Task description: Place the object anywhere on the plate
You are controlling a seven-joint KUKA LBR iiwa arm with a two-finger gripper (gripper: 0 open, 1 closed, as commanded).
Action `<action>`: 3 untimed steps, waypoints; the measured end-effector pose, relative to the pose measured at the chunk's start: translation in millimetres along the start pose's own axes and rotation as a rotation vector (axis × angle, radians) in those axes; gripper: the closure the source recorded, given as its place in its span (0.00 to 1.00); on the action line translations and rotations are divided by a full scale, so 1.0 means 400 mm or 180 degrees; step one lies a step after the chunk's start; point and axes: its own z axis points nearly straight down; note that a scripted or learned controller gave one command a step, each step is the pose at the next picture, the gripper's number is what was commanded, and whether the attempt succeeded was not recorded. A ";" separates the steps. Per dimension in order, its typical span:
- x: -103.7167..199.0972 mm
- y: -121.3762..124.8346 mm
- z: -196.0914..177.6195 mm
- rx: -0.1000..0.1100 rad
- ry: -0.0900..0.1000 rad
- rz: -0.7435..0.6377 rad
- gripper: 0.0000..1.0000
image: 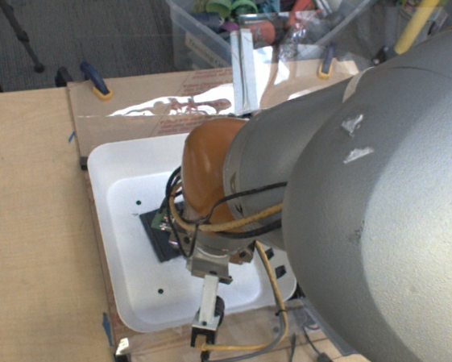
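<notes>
My grey arm with its orange band reaches in from the right and covers most of the scene. It hangs over the white bin on the left. A dark part of the gripper pokes out from under the wrist, low over the bin's floor near its middle. The wrist hides whatever lies beneath it. A white piece with a black tip and yellow cables hang off the wrist over the bin's front rim.
Bare wooden bench lies to the left of the bin. Behind the bin are a cardboard sheet held by blue clamps and a clear tub of colourful toys. Cables trail along the front edge.
</notes>
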 end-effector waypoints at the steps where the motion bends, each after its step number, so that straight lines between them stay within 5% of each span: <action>1: -0.021 0.010 -0.031 0.0010 0.0000 -0.2884 1.00; 2: 0.037 0.207 -0.228 -0.0021 0.0002 -0.4856 1.00; 3: 0.192 0.402 -0.210 -0.0016 0.0001 -0.3862 1.00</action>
